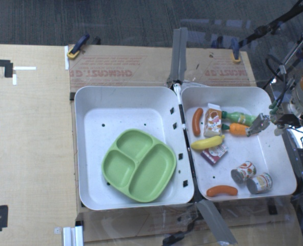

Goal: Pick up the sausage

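Two shallow white bins side by side, viewed from above at a slant. Nearest the camera in the right bin, one sausage lies flat by the front wall, with two small cans on their sides just to its right. Farther in, a dark red packet sits under a banana, which touches a small carton standing behind it. A second sausage lies lengthwise just left of the carton, near the bin's left wall. Right of the carton are a carrot and, behind it, a green bottle. The gripper hangs low at the carrot's right end, well apart from both sausages; whether its jaws are wide or narrow cannot be told, and nothing is seen between them. The left bin holds a green divided plate with three compartments.
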Robot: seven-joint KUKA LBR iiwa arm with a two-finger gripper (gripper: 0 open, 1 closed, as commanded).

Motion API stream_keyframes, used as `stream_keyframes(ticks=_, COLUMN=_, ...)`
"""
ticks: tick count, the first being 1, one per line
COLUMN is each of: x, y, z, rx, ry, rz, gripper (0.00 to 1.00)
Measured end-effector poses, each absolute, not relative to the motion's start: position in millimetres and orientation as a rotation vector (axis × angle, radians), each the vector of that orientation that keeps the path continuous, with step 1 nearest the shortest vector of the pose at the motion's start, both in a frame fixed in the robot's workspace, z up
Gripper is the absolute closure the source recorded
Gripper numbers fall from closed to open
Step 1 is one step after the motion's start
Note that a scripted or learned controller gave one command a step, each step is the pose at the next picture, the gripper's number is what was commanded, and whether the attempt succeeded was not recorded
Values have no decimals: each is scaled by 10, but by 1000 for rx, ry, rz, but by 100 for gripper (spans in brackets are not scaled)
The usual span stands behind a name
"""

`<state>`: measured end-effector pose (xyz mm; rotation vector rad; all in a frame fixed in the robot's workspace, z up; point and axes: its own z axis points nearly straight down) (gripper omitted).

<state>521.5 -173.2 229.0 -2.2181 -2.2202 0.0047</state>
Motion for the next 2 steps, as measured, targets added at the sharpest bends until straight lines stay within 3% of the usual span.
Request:
stream_keyframes(ticks=1, x=4906, y=-1032, z=1981, rx=-2066, ry=-2361, rz=5, gripper=0)
stream_keyframes(ticks=2, x=5549, y=-495, z=1890, rx=-2121, ry=-2313, rz=6, gripper=0)
